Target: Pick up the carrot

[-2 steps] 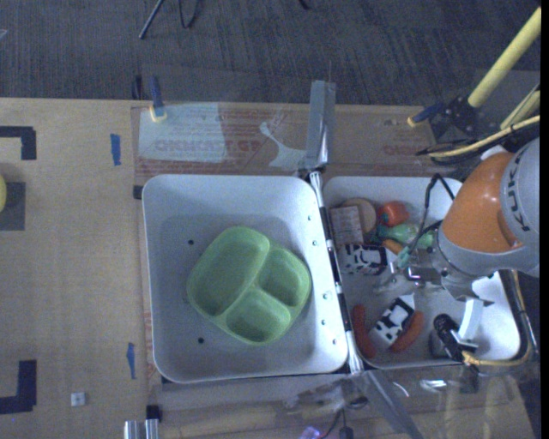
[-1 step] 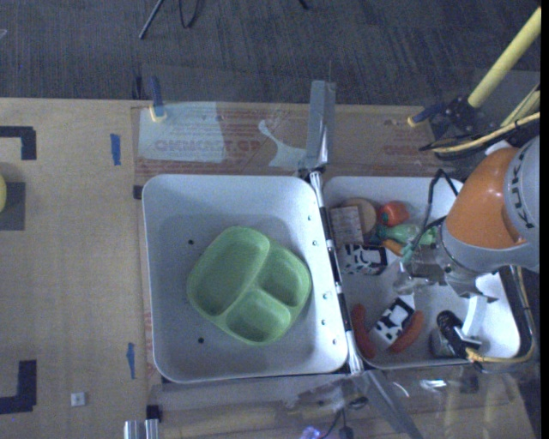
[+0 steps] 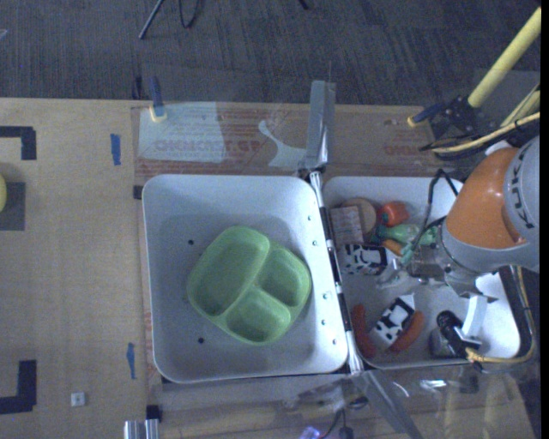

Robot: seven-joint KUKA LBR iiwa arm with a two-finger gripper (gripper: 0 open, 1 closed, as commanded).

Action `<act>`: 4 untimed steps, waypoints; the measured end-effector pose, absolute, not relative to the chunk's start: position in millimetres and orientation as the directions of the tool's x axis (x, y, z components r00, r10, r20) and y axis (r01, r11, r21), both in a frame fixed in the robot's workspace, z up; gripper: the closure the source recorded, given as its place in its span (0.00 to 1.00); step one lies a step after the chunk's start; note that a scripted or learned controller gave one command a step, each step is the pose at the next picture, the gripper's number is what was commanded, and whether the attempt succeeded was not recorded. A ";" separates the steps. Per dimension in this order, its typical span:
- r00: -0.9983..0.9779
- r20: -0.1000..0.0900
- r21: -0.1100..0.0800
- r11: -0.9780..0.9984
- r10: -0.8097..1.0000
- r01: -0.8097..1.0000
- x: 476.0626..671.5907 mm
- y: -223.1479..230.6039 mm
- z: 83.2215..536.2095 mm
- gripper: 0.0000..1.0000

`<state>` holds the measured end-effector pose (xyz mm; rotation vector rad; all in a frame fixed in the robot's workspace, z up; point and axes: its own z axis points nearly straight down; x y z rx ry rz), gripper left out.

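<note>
Carrot (image 3: 393, 233), as we read it: orange with a green end, upper middle of the right bin (image 3: 511, 339), long axis roughly left-right. Gripper (image 3: 418, 264) sits just right of and below it; we cannot tell its opening.

The setting is a robotics lab. A wooden bench (image 3: 69, 283) carries blue tape marks (image 3: 115, 148) and black corner markers (image 3: 21, 141). Two white bins (image 3: 163, 257) sit side by side. Grey carpet (image 3: 257, 43) lies beyond, with yellow cables (image 3: 506, 51) and a tripod leg (image 3: 159, 17).
</note>
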<state>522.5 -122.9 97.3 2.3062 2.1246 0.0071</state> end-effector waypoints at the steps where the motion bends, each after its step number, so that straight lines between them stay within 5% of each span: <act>1: 0.083 -0.001 0.008 -0.083 0.997 0.997 522.8 -123.1 106.9 1.00; 2: 0.189 0.000 -0.001 -0.189 0.982 0.982 552.9 -51.5 217.3 1.00; 3: 0.189 -0.001 -0.001 -0.189 0.982 0.982 552.8 -51.6 217.2 0.00; 4: 0.210 -0.001 -0.002 -0.210 0.978 0.978 511.5 -152.3 120.1 0.00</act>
